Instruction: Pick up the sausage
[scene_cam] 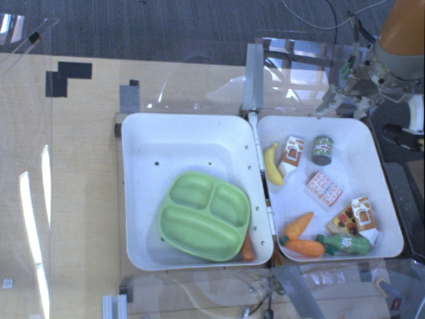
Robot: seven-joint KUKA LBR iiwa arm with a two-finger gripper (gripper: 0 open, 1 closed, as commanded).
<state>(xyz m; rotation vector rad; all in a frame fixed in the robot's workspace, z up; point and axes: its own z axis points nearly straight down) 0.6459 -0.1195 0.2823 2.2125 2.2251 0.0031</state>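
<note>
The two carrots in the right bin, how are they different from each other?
The upper carrot tilts up to the right; the lower carrot lies nearly level along the front wall of the right bin. The lower one touches the green bottle; the upper one does not. Both are orange.

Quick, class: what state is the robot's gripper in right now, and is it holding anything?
Gripper: above the far rim of the right bin, holding nothing; whether open or closed cannot be told.
</note>
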